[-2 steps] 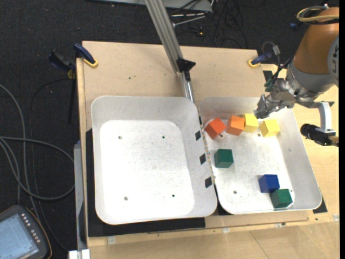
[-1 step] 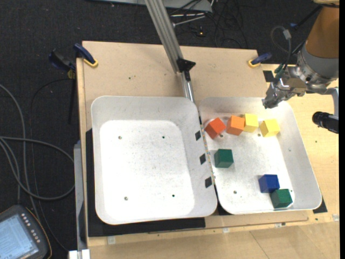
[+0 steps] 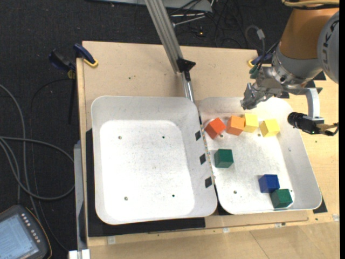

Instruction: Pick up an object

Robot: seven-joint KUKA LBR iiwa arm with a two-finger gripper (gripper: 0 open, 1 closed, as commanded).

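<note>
With the gripper (image 3: pixel 252 102) poised just far of the yellow cube (image 3: pixel 251 122), which touches the orange cube (image 3: pixel 236 125) on its left, both could be nudged; jaw state cannot be told.

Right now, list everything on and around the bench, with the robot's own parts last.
Red-orange block: 1, far part of the right bin, left end of a row.
Orange block: 1, next in that row.
Yellow blocks: 2, right end of the row.
Green blocks: 2, one mid-bin, one at the near right corner.
Blue block: 1, beside the near green one.
Right bin: 1, white, holds all the blocks.
Left bin: 1, white.
Bench: 1, light wood.
Clamps: blue, far left corner.
Arm: 1, grey and orange, from the right.
Gripper: 1, above the row's yellow end.
</note>
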